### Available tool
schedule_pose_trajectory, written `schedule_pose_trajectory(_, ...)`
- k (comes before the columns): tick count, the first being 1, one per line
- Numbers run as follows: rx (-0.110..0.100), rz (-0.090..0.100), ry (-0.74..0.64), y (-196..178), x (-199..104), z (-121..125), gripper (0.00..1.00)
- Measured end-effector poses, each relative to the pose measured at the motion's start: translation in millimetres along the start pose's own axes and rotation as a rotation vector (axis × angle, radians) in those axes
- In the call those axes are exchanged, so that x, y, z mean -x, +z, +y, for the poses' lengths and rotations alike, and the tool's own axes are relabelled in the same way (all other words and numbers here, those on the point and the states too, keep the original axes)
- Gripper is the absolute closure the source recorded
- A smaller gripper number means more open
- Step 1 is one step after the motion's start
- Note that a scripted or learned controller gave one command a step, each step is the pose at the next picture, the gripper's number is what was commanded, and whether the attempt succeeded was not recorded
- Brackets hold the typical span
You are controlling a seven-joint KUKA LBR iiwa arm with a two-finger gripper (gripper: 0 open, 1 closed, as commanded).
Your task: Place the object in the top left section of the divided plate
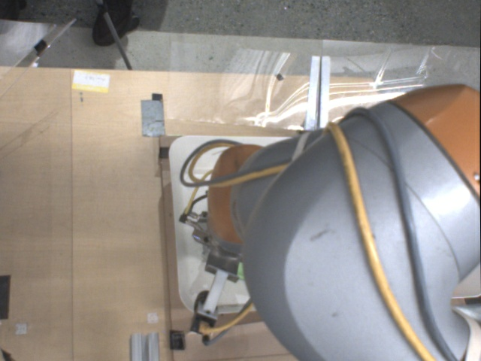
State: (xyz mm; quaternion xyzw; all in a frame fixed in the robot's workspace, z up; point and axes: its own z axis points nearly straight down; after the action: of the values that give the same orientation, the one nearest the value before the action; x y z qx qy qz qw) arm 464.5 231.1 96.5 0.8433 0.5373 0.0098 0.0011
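The bulky grey robot arm [361,232] lies nearest the lens and takes up the right half of the camera view. A yellow cable runs across its casing. Its shadowed orange band [225,190] points down and left into the shallow white plastic bin [176,179]. Below the band, the gripper [216,265] hangs low inside the bin, close to its near-left corner. Whether the gripper is clenched, released or grasping anything cannot be told, because its working end is lost among brackets and shadow.

A small green patch [240,271] shows at the arm's edge, just beside the gripper. It may be the object, but that is a guess. The arm covers nearly all of the bin floor, so I cannot tell where the object and the divided plate lie, or whether anything sits in the plate's top left section. As far as the frame allows, the placing cannot be counted as done. The gripper looks to be at the low point of either a pick or a set-down, and I cannot tell which.

The pale wooden bench [83,224] spreads bare to the left. It bears a small grey metal plate [152,117] near the bin's far corner and a yellow paper label [91,81] further off. A clear plastic sheet [361,74] and a pale upright post [319,89] stand behind the bin. The only thing that seems to stand in the way is the arm's own bulk, which blocks the sight line.
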Motion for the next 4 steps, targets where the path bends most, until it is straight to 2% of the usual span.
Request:
schedule_pose_trajectory(1,0.002,0.003,0.250,-0.9,-1.4,0.4,1.00)
schedule_pose_trajectory(2,0.006,0.026,0.721,-4.1,-11.5,2.5,1.00)
schedule_pose_trajectory(3,-0.006,-0.011,0.535,-49.1,5.9,65.4,1.00)
schedule_pose_trajectory(4,-0.002,0.001,0.878,0.9,-9.1,18.0,1.00)
